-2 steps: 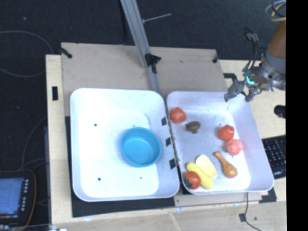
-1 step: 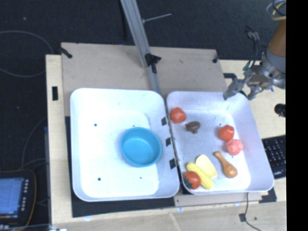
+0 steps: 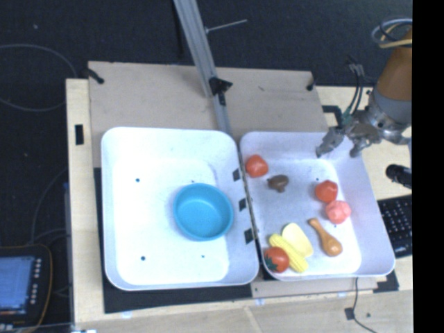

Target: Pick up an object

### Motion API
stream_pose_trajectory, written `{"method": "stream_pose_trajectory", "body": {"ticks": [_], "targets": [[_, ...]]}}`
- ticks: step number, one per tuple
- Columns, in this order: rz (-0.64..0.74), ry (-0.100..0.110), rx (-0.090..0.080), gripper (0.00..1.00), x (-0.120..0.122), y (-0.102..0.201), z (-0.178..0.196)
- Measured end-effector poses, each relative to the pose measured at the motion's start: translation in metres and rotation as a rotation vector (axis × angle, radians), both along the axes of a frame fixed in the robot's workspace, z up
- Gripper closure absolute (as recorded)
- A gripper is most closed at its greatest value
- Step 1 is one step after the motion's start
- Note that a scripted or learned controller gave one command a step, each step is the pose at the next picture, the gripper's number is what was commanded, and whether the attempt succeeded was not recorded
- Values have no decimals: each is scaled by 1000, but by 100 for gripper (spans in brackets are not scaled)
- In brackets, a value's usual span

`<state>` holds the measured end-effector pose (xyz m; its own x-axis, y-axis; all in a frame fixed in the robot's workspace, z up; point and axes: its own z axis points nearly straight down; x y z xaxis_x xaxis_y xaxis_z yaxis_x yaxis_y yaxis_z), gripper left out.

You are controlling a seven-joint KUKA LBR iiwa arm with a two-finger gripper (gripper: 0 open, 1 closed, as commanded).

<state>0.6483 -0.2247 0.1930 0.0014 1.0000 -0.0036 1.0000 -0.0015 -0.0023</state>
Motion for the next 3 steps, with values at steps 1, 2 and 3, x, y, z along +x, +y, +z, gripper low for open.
{"method": "stream_pose_trajectory", "body": {"ticks": [1, 2, 3], "targets": [[6, 0, 0, 0, 2, 3, -62], [8, -2, 0, 0, 2, 1, -92], [11, -11, -6, 100, 4, -1, -76]]}}
